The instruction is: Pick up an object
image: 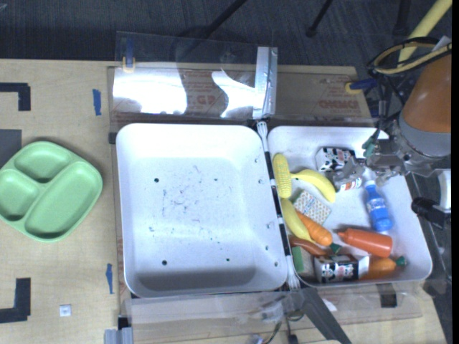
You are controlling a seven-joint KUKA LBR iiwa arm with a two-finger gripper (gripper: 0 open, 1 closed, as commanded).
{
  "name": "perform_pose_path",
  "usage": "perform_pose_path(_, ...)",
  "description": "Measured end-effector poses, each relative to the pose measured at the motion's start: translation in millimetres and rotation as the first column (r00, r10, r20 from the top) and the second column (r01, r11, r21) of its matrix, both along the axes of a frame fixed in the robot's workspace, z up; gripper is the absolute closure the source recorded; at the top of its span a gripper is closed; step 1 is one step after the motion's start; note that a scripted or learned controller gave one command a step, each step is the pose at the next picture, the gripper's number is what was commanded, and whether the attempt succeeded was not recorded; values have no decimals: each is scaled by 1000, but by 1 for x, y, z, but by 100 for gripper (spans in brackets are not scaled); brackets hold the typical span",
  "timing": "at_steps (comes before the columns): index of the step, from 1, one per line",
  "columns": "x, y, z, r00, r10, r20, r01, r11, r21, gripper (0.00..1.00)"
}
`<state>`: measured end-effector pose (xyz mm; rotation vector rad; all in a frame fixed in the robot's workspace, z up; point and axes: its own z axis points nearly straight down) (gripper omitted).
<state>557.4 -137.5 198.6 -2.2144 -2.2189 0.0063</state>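
Your open room is the left bin (190, 206): its floor shows only faint scuffs and a few dark dots, with raised rims all round. The right bin (423, 260) is crowded; its contents pack against the shared rim at 9 o'clock and along the near wall at 6 o'clock. A bare patch of floor lies near its middle, and another in the far corner at 11 o'clock.

You see the gripper (356, 167) low over the far part of the right bin, the arm (430, 110) coming in from 3 o'clock. Whether its fingers are wide or narrow you cannot tell; metal parts and a crumpled packet blur together there.

That small packet (334, 159) lies touching or just beside the gripper, at its 9 o'clock. Its print is black, white and red, too blurred to read. The blue bottle (377, 208) lies just beside the gripper at its 5 o'clock. The banana (315, 180) curves at its 8 o'clock, with the corn cob (282, 175) along the shared rim. A checkered packet (313, 206) sits below the banana, a carrot (313, 228) beyond it. The orange bottle (366, 241) lies near the 5 o'clock wall, and a dark labelled can (337, 269) against the near wall; you cannot read its label.

Outside the bins, a green divided plate (46, 190) rests on the bench at 9 o'clock. Red lettering on cardboard (337, 95) behind the bins is illegible.
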Motion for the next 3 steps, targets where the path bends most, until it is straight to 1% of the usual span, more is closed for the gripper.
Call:
perform_pose_path(1, -12, 2, -69, 980, 201, 2, -201, 980, 2, 0)
perform_pose_path(2, 27, -11, -113, 968, 252, 10, -252, 968, -3, 0)
perform_pose_path(3, 27, -12, -104, 968, 250, 9, -250, 968, -3, 100)
